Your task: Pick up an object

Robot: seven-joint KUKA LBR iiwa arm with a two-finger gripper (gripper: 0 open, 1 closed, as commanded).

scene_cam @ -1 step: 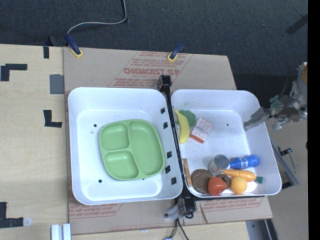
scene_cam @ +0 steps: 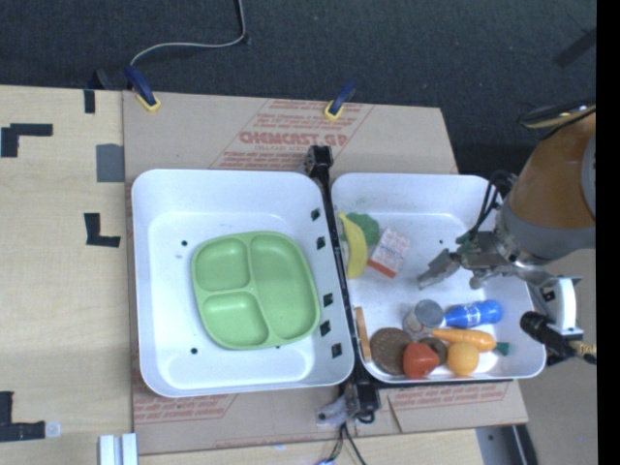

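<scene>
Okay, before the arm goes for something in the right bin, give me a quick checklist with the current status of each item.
1. Gripper over the right bin: ok.
2. Gripper holding nothing: ok.
3. Fingers spread for a grasp: ok, they look parted.
4. A target standing apart: ok, the small carton lies apart from the pile.
5. Blue bottle, carrot and tomato separated: not ok, crowded together.
6. Gripper height above the bin floor: cannot tell.

Light wooden bench [scene_cam: 58, 289] here, a brown cardboard sheet [scene_cam: 281, 134] spread flat on it, and the left bin [scene_cam: 160, 201] and right bin [scene_cam: 426, 187] sitting side by side on that sheet.
</scene>
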